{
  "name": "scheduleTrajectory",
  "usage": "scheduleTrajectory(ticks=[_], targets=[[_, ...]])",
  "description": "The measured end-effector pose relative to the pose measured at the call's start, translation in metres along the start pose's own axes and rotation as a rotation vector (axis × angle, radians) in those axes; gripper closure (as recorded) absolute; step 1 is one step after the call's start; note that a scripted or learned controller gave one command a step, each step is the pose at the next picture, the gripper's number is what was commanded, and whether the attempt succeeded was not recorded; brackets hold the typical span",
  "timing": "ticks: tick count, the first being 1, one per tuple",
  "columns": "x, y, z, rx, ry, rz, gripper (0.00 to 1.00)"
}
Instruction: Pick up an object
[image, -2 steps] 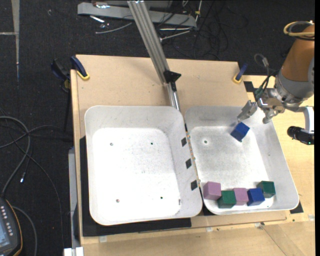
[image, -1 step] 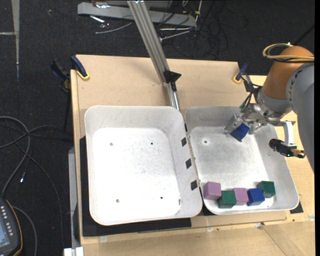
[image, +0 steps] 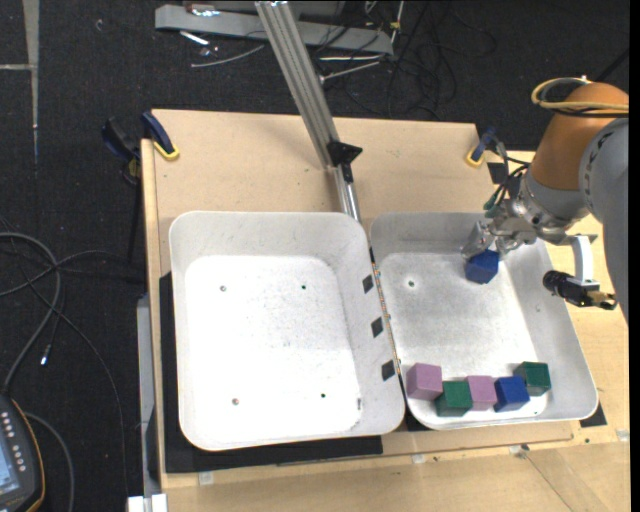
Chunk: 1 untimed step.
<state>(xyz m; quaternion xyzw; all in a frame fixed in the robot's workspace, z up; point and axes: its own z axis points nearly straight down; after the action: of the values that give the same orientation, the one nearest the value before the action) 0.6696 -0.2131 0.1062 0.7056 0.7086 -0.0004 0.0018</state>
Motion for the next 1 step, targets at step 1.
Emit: scheduleTrajectory(ticks=[1], targets=[[0.0002,0.0,0.0002,0.0,0.0,-0.001,0.0]])
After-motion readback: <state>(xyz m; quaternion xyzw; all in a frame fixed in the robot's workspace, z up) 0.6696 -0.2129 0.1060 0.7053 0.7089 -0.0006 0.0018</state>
